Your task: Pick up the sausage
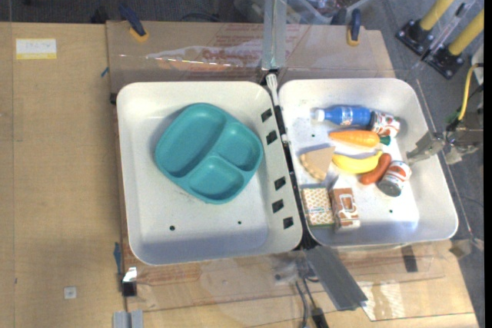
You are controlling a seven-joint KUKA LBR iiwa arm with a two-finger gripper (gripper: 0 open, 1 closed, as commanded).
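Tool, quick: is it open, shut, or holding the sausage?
Tool: cannot be told whether open or shut. It sits at the right bin's right edge, apart from the sausage, holding nothing.

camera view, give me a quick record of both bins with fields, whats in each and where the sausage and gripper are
left bin: teal three-compartment plastic plate
right bin: blue bottle, orange carrot, yellow banana, tan wedge-shaped slice, small can, two small boxes
sausage: small reddish-brown link, lying tilted between the banana and the can
gripper: at the right bin's right side, apart from the sausage
held: nothing visible between the fingers
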